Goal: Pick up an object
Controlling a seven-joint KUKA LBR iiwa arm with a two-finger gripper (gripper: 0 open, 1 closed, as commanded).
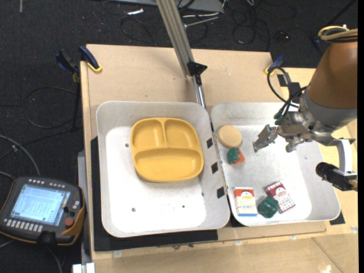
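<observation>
My gripper (277, 140) hangs over the right bin (318, 206), its fingers spread open with nothing between them. To its left lie a tan round bun-like object (230, 135) and a small red and green toy (235, 156) just below it. Near the bin's front sit a red and white carton (245, 201), a green lump (268, 207) and a small red packet (280, 195). The gripper is above and right of all these, touching none.
A yellow divided tray (167, 149) lies in the left bin (114, 209). A metal pole (177, 27) slants down to the divider between the bins. A teach pendant (40, 206) rests off the bench at lower left. Clamps sit at the board's back corners.
</observation>
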